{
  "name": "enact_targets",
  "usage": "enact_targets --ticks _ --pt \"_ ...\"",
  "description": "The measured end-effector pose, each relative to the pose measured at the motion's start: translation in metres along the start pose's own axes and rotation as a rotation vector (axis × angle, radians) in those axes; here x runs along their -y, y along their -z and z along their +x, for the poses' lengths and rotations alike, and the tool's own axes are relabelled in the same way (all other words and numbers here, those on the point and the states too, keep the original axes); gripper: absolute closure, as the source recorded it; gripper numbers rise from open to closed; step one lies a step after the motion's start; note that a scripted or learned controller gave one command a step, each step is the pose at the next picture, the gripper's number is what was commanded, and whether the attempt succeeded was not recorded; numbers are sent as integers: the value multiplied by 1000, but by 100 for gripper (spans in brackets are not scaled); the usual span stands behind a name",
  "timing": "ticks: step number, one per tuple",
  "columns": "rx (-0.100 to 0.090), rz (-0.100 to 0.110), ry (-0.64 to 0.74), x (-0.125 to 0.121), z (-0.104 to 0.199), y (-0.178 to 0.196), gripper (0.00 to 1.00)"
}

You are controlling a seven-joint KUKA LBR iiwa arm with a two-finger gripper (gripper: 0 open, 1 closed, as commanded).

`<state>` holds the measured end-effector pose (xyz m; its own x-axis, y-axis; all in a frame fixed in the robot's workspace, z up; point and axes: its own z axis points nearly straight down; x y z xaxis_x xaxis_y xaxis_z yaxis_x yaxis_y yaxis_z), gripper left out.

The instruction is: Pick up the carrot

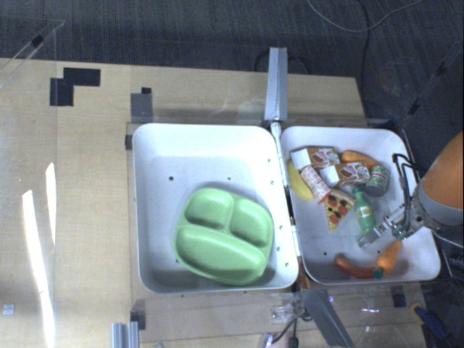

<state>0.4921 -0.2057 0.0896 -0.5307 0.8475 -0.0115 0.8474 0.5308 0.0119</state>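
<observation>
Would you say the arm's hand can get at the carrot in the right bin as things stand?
Probably yes. The hand hovers right beside the carrot, which lies uncovered near the right bin's front corner, though the hot dog sits close alongside.

Two bins sat side by side on the bench (87, 216). In the left bin (156, 151) a sectioned plate (225, 234) lay toward the near side. The right bin (319, 263) held the clutter: a banana (299, 182) along its left wall, packets (330, 167) at the back, a pizza slice (336, 209) near the middle, a bottle (363, 212) just right of it. A sausage (353, 267) lay at the front, the carrot (389, 257) beside it on the right, and the gripper (383, 232) hung just behind the carrot.
</observation>
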Motion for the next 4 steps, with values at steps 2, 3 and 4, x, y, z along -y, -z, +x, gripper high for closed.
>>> enact_targets --ticks 2,3,4 --pt "0 1 326 1 0 0 0" --pt "-7 5 454 2 2 7 0" --pt "-1 -1 450 0 0 19 100"
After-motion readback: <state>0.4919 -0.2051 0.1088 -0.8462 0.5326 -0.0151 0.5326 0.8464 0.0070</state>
